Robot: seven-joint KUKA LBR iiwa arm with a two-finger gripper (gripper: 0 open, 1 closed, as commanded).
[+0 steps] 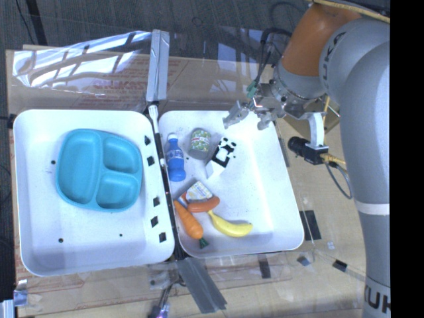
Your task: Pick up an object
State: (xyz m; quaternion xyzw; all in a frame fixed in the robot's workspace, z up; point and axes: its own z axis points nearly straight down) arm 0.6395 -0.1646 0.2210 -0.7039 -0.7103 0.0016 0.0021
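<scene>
Right bin point(281, 177) held, nearest first, carrot point(190, 223), banana point(230, 226), sausage point(203, 205), then blue bottle point(175, 158), round grey cup point(199, 140); blue divided tray point(99, 169) in left bin point(26, 197); gripper point(250, 116) spread, empty, over far rim.

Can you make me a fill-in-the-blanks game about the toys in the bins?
1. The blue tray lies in the ____ bin.
2. The yellow fruit at the front of the right bin is a ____.
3. Next to the banana lies an orange ____.
4. The bottle by the divider has a ____ coloured body.

Missing words: left; banana; carrot; blue
</scene>
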